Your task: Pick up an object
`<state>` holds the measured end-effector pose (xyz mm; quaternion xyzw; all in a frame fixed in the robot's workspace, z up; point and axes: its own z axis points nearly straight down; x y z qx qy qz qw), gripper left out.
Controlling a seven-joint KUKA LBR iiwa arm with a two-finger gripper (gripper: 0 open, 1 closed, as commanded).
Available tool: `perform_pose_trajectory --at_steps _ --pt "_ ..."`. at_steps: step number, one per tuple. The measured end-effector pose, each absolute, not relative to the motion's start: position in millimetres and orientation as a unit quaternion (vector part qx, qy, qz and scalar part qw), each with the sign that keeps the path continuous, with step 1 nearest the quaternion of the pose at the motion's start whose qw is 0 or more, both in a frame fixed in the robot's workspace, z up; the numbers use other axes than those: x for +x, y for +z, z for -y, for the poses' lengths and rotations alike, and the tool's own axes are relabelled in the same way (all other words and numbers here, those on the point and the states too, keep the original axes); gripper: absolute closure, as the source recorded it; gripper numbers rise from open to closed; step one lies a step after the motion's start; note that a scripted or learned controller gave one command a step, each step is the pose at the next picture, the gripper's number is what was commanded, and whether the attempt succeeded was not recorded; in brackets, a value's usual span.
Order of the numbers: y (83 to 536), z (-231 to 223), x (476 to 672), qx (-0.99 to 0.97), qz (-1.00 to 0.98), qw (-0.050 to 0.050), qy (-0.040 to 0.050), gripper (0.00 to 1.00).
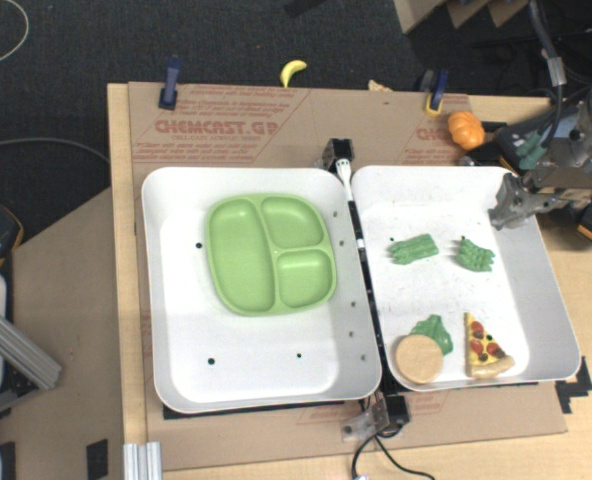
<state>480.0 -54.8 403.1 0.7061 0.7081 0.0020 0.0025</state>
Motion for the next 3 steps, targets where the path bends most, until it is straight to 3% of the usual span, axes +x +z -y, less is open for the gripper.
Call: perform_pose_trajectory --at_steps 1,2,3 --pt "433 45 479.9 0.706 -0.708 0.003 0.0021 1.00" --pt "418 45 479.3 0.707 -0.707 -0.001 -0.0009 1.00" --pt "447 30 479.8 0.706 -0.708 0.003 0.0020 1.00"
